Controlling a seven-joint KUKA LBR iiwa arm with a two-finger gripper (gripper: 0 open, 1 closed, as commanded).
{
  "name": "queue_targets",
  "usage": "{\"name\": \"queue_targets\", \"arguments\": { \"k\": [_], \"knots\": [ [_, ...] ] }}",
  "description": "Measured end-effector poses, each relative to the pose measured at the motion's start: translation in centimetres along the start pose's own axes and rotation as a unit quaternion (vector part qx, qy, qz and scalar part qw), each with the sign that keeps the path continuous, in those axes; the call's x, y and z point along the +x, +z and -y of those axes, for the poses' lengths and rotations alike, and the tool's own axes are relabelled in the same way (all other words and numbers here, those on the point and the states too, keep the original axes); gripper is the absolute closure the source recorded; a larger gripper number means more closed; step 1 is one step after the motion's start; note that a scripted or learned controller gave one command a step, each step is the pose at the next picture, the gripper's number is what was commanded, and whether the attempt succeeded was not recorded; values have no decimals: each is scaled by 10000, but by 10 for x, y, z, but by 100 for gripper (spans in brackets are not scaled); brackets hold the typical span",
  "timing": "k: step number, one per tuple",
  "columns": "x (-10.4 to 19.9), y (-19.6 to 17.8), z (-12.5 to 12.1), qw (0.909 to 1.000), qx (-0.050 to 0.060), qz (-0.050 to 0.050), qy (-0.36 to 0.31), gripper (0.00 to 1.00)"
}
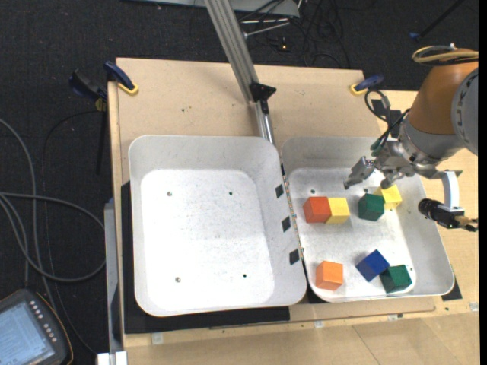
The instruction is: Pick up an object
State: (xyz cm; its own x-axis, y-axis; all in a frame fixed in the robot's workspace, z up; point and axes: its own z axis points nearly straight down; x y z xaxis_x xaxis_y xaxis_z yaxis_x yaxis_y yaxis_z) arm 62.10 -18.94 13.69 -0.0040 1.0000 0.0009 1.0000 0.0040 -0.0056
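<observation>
Arm (pixel 445 109) enters from the right, hand (pixel 373 176) over the upper part of the right bin (pixel 434 238), fingers spread open with nothing between them. Nearest to the hand: a green block (pixel 370 207) just below it, and a small yellow block (pixel 391 195) just below and to its right, partly hidden by the green one. Further down and to the left of the hand, an orange-red block (pixel 316 209) sits touching a second yellow block (pixel 338 208). Well below the hand, near the bin's lower edge: an orange block (pixel 329 274) to the lower left, a blue block (pixel 372 265), and a dark green block (pixel 396 278) touching the blue one. All blocks rest on the bin floor. Left bin (pixel 144 158) lies well to the hand's left on the surface (pixel 190 97).
</observation>
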Motion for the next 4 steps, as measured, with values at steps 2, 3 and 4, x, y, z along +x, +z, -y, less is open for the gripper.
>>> {"name": "queue_targets", "arguments": {
  "k": [2,3,4],
  "knots": [
    [0,12,-2,10000,-51,16,0,100],
    [-5,-32,-5,10000,-61,17,9,100],
    [4,-92,-9,10000,-70,18,-2,100]
  ]
}}
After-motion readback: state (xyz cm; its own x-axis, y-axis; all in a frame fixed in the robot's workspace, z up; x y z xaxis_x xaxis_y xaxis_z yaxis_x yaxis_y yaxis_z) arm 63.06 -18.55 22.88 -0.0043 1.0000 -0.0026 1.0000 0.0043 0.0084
